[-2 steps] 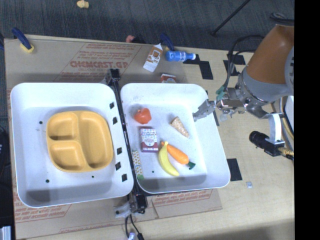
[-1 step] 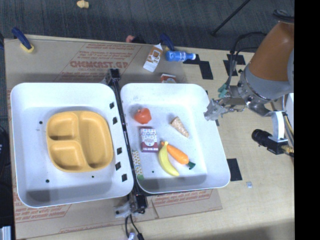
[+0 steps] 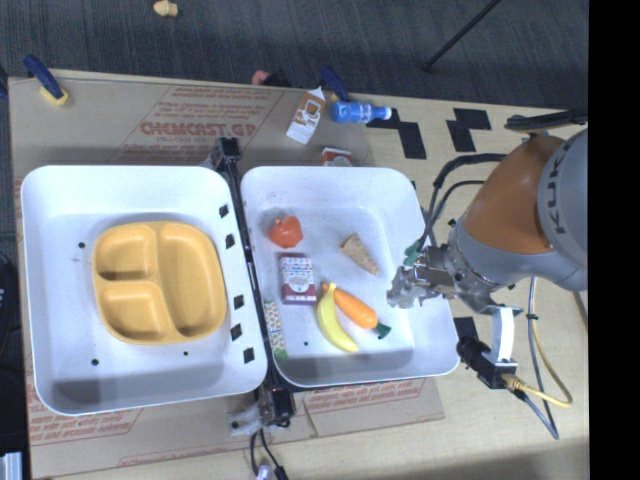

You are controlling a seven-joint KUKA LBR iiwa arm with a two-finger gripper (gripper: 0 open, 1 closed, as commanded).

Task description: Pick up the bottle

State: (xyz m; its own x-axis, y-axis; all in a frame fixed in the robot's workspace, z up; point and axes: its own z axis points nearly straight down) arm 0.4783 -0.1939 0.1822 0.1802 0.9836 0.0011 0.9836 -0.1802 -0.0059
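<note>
Gripper hovers over right bin's edge.

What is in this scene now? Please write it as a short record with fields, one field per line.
left bin: holds a yellow divided plate
right bin: tomato, cone, small carton, banana, carrot
bottle: blue, lying on the bench behind the right bin, outside both bins
gripper: over the right bin's right side, near the carrot, far from the bottle
task state: bottle not yet picked up
</note>
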